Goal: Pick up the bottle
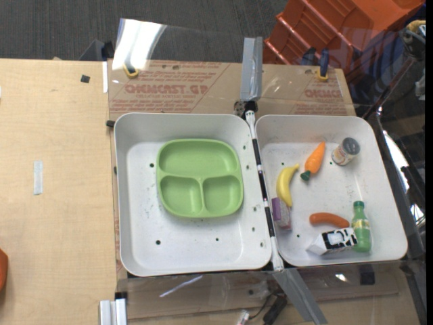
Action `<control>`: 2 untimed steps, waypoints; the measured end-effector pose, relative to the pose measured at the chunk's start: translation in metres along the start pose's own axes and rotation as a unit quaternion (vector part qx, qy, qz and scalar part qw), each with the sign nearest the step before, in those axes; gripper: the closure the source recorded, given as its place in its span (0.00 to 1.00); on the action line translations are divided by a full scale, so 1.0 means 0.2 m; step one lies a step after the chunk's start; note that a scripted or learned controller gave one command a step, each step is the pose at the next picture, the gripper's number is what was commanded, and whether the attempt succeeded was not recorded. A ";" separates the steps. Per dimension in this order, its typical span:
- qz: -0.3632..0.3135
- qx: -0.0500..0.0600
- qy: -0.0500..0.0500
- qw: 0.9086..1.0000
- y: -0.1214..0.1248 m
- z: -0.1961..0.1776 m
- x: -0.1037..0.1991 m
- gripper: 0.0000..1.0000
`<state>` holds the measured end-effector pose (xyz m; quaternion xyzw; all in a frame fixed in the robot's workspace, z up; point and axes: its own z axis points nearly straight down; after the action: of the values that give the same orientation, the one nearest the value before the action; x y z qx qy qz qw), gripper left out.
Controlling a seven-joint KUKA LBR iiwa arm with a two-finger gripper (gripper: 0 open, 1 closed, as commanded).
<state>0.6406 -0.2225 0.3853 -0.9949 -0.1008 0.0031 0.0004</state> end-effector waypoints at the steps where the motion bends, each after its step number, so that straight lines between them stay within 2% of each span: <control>1: -0.001 -0.001 0.001 1.000 -0.01 -0.13 -0.02 1.00; 2: -0.001 -0.001 0.001 1.000 -0.16 -0.27 -0.03 1.00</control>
<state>0.6285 -0.1926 0.4400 -0.9948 -0.1021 0.0018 -0.0001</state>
